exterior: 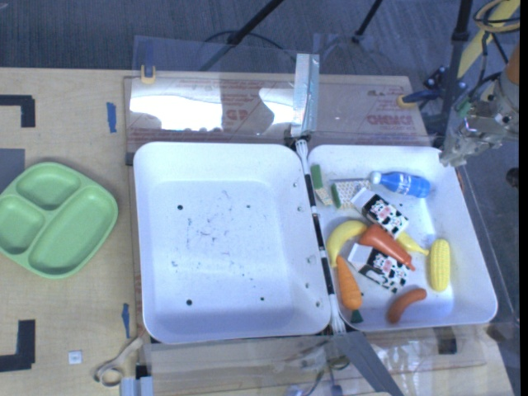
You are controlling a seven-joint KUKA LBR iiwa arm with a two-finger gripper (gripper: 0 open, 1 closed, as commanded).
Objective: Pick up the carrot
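Note:
The carrot (pixel 348 283) is orange with a green stub at its near end. It lies along the left wall of the right bin (pixel 478 291), close to the front. A second orange, tapered piece (pixel 386 244) rests across the black-and-white cartons just right of it. My gripper (pixel 464 145) hangs over the right bin's far right corner, well above and far from the carrot, with nothing visibly held.
The right bin also holds a banana (pixel 345 236), a corn cob (pixel 440 264), a sausage (pixel 406 304), a blue bottle (pixel 401 184) and two cow-print cartons (pixel 384 214). The left bin (pixel 223 229) adjoins it. A green divided plate (pixel 54 217) sits far left.

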